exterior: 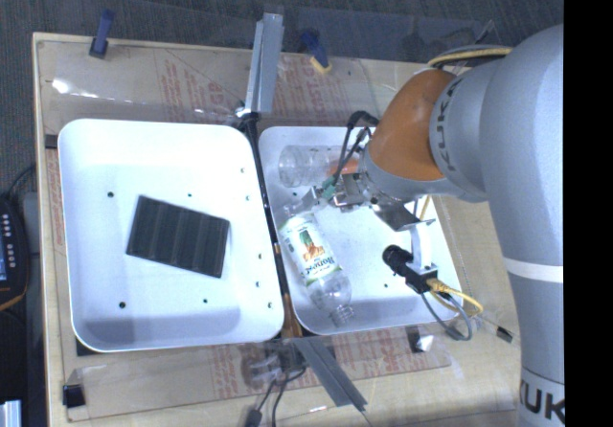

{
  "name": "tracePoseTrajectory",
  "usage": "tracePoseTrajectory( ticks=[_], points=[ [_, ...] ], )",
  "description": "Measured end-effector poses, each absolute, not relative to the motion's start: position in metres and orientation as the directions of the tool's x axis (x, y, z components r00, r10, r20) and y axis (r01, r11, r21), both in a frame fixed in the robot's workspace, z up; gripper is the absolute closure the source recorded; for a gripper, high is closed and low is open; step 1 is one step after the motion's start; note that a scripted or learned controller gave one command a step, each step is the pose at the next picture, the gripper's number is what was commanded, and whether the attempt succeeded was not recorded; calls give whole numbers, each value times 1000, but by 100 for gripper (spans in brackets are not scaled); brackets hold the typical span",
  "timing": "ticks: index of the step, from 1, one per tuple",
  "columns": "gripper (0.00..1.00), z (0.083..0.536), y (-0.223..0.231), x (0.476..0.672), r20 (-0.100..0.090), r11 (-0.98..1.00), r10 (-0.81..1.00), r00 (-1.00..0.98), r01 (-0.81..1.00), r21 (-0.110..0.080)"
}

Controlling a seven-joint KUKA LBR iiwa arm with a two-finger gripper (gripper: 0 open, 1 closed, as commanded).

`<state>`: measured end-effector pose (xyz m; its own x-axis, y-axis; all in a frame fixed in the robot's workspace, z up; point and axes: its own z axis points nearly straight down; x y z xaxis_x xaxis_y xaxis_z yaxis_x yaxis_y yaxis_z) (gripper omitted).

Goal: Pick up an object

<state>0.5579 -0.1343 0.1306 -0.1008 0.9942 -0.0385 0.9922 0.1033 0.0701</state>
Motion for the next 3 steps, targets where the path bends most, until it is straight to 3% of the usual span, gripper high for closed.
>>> tracePoseTrajectory(
  ticks=[1, 2, 3],
  points=[
    [0, 130, -133, 557, -42, 178, 984, -175, 982, 68],
    [0, 102, -120, 539, -5, 209, 978, -209, 978, 3],
    [100, 108, -118, 540, -1, 216, 976, -216, 976, -1]
  ],
)
